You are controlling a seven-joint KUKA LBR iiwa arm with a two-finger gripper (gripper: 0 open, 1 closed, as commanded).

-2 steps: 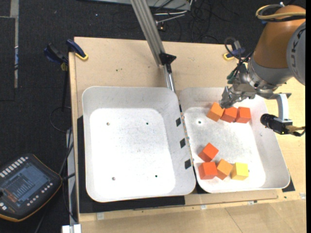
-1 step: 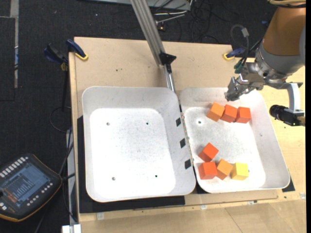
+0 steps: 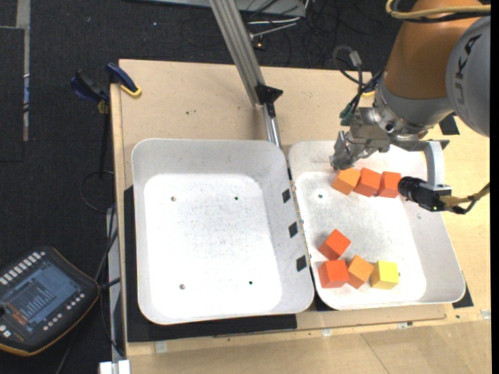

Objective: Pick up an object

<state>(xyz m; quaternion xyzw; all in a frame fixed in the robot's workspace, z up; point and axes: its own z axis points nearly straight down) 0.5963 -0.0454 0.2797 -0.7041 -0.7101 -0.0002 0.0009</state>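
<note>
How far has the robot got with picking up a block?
Done: the hand has reached the right bin and sits at the far end, right beside the row of three orange blocks. In hand: no block looks lifted yet; all three sit on the bin floor. Left: grabbing one and raising it. Four more blocks wait at the near end.

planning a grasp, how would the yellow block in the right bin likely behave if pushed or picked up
The yellow block looks like a rigid cube, so it would probably slide, not roll. It touches an orange block, which would likely shift with it. Its flat sides should suit the gripper.
</note>
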